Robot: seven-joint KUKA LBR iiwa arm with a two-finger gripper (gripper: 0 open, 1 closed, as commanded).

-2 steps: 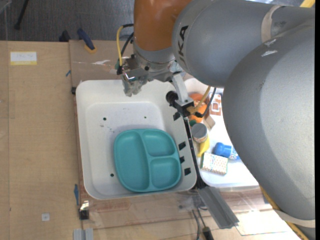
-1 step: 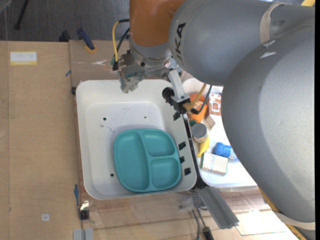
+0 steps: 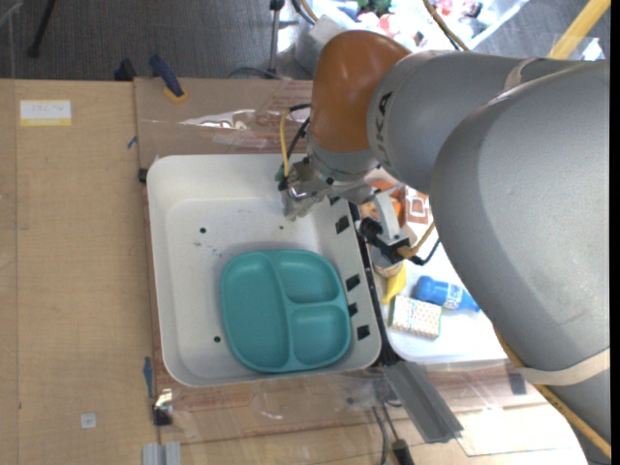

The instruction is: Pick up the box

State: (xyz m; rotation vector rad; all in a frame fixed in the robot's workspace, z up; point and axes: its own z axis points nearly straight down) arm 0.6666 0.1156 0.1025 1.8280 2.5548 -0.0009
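We find the box in the lower right of the frame, lying flat in the right bin, close to the divider between the two bins; it is a small pale carton with a speckled, pastel-patterned face, squarish and matte, its long axis running at a slant from upper left to lower right. Just above it and to its right lies a blue bottle with a glossy, rounded body, near the box but whether touching we cannot tell. The gripper sits near the upper middle of the frame, over the top edge of the left bin, a shallow white plastic tub with smooth walls and rounded corners. Whether the gripper is released or clenched we cannot tell, since the bulky grey arm and its orange band cover most of it, and we see nothing between its tips. So the relation that matters is plain: the box lies down and to the right of the gripper, across the divider, in the other bin. We judge the coming move needs a traverse toward the lower right and then a descent square to the box's slanted axis. In the left bin rests a teal compartment tray, smooth moulded plastic with three wells, well apart from the box.
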